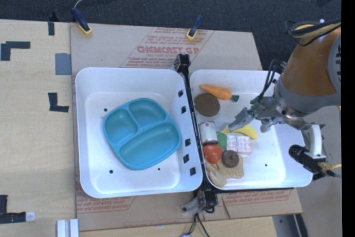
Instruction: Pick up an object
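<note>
1. Gripper (242, 118) hangs low over the right bin (277, 172), just beside the yellow banana (247, 131).
2. Fingers look spread a bit, nothing between them.
3. So no pick yet; grabbing and lifting is all left, I reckon.

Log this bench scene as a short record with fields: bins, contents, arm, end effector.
left bin: holds a blue divided plate
right bin: holds toy food, crowded toward its left side
items in right bin: carrot, brown disc, banana, tomato, small can, chocolate donut
arm: reaches in from the right, over the right bin
end effector: low above the banana, beside the food pile
grasp: nothing seen between the fingers
</note>
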Robot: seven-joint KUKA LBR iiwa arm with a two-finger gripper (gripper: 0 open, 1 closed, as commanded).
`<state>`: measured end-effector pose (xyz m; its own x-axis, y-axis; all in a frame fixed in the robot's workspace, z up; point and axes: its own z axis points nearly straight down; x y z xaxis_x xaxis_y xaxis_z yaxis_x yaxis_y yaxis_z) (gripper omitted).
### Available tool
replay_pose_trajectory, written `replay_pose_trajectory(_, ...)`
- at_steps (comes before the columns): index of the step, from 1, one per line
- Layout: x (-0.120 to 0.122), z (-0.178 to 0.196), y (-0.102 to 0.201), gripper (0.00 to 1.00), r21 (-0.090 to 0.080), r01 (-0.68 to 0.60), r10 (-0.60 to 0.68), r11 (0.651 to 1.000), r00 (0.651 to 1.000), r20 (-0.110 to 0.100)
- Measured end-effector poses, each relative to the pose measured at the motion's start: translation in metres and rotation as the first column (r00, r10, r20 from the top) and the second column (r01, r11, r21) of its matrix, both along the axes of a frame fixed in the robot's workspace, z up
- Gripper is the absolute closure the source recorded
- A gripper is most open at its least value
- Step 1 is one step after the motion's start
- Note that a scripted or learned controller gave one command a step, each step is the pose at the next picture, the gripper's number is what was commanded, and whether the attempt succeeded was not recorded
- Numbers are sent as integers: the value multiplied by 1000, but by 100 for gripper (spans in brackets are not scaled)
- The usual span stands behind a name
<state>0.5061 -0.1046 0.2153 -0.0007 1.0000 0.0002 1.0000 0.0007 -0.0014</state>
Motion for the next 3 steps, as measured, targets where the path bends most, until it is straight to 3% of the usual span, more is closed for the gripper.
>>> replay_pose_trajectory(1,24,-102,-4,0,-10,7,-6,1000,1000,13)
replay_pose_trajectory(2,95,-128,-3,0,-23,11,-11,1000,1000,12)
replay_pose_trajectory(3,95,-118,2,100,-12,9,-9,1000,1000,8)
